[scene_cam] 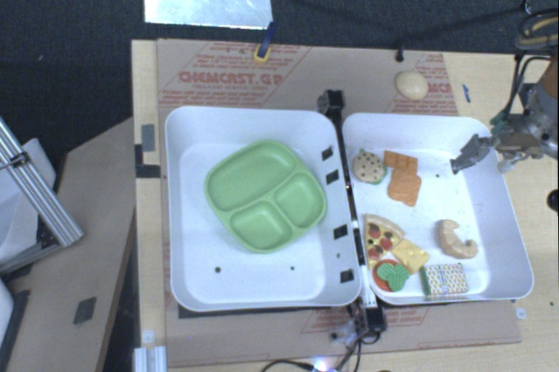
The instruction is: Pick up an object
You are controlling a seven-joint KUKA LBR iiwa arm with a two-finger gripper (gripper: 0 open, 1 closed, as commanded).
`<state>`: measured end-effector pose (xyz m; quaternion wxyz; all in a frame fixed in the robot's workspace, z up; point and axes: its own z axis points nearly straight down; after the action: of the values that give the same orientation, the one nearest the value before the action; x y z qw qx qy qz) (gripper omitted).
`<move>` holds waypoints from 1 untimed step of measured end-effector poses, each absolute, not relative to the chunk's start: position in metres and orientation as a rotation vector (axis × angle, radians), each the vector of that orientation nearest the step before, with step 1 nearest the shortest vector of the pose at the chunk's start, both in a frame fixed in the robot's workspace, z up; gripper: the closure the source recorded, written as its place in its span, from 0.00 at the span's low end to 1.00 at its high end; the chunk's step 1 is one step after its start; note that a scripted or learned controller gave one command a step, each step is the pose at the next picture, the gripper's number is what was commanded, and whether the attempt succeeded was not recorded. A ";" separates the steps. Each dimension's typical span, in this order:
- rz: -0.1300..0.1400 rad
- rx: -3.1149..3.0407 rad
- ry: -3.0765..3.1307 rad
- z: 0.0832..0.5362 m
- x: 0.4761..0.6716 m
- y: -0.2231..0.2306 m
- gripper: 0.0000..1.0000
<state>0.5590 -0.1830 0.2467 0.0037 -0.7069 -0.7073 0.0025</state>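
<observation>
The cardboard sheet [367,65] under both bins reads "CHEMCAST GP". The left bin [188,187] keeps a green divided plate [265,196]. The right bin [498,213] holds toy food, probably spread out for easy picking: cookie [369,167], orange waffle [403,177], pizza slice [382,236], croissant [456,239]. The gripper [463,158] hangs over its far right part with fingers parted, holding nothing.

The arm [534,121] is cut off by the right edge, so little beyond its wrist is seen. Whether the jaws stand open or closed cannot be told at this size. Far left of the jaws, a metal frame [35,196] is cropped by the left edge.
</observation>
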 end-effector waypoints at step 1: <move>-0.001 -2.219 -2.226 0.253 0.561 -0.183 0.00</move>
<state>0.5612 -0.1827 0.2525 -0.0007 -0.7060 -0.7082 -0.0003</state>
